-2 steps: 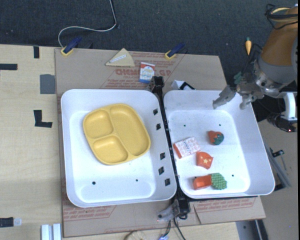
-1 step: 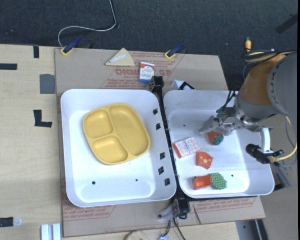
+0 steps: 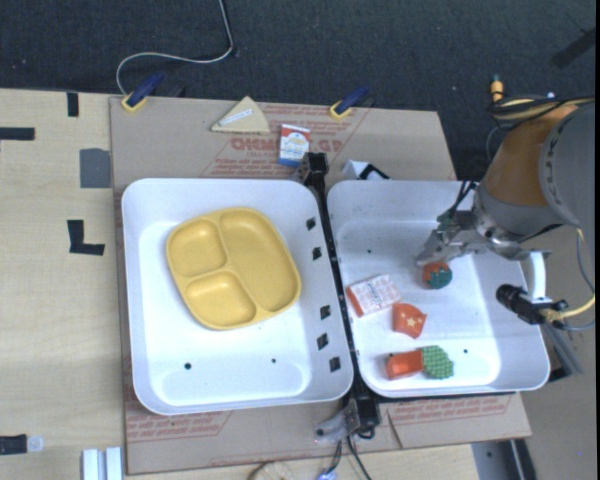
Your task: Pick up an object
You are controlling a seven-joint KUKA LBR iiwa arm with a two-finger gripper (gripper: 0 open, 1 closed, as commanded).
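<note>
While the gripper (image 3: 442,252) sits low in the right-hand bin (image 3: 380,203), right of the frame's centre, you have no lift to count yet: every object there rests on the bin floor. Just below the gripper tip lies a small teal ball with a red patch (image 3: 438,275), and it looks like the intended target. You can see the metal of the gripper reaching down toward it, touching or nearly so, but whether it is spread or pinched I cannot tell from this slanted view, and nothing shows as held. So judge the task as at the approach or closing step, with the grasp and the raise left to do.

As for heading, the ball is round, so you get no long axis and no pointing direction to line up with.

Other candidates lie further down the frame: a white and red packet (image 3: 373,294), an orange block with a star (image 3: 409,319), a red piece (image 3: 403,365) touching a green textured object (image 3: 438,362). In the left bin (image 3: 145,218) you have a yellow divided tray (image 3: 232,266).
</note>
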